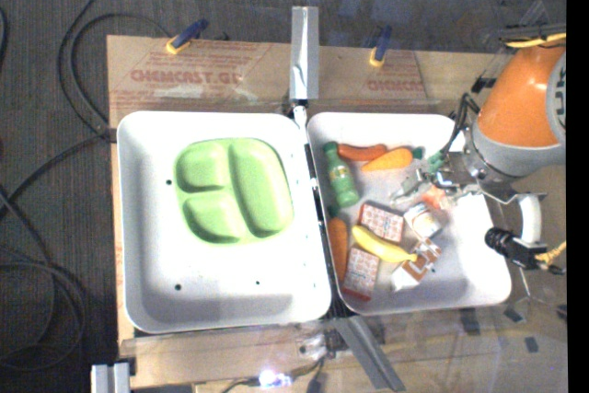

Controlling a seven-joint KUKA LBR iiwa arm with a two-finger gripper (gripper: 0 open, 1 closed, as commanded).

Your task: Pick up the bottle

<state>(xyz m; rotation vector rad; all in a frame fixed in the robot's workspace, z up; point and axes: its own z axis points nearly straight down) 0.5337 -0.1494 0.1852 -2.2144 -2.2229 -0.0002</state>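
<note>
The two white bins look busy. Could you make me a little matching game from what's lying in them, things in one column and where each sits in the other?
Things:
1. green bottle
2. green divided tray
3. banana
4. gripper

Places:
A. in the left bin
B. upper left of the right bin, by the divider
C. above the right bin's upper right part
D. lower middle of the right bin

Pairs: 1-B, 2-A, 3-D, 4-C

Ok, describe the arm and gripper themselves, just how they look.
The arm enters from the right as a large rounded orange shell over a grey wrist section. A thin dark cable runs along its upper edge. The gripper is a small metallic, silvery assembly. A black knob-like part with a white piece sits below the wrist.
</note>
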